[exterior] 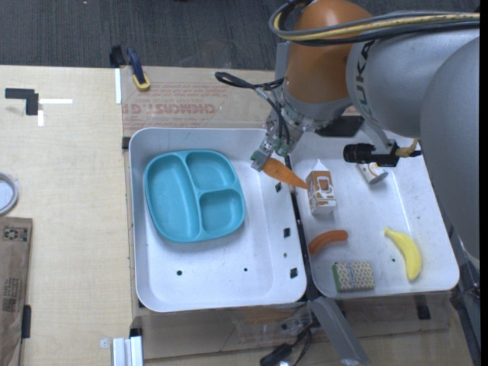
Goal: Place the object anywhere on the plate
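My gripper [272,149] comes down from the grey arm [427,75] and pinches the leafy end of the carrot [282,172], so the orange body hangs out to the right and a little downward. I judge that it holds the carrot there because this narrow end fits between the fingers. The carrot is now above the wall between the two bins, at the right side of the left bin [152,280], not yet over the plate.

The blue plate [197,195] lies in the left bin, well to the left of the carrot, and its three compartments are free to receive it. In the right bin [427,197] I see a small carton [321,193], a banana [406,253], a sausage [328,240] and a sponge [353,276]; they stay apart from the carrot.
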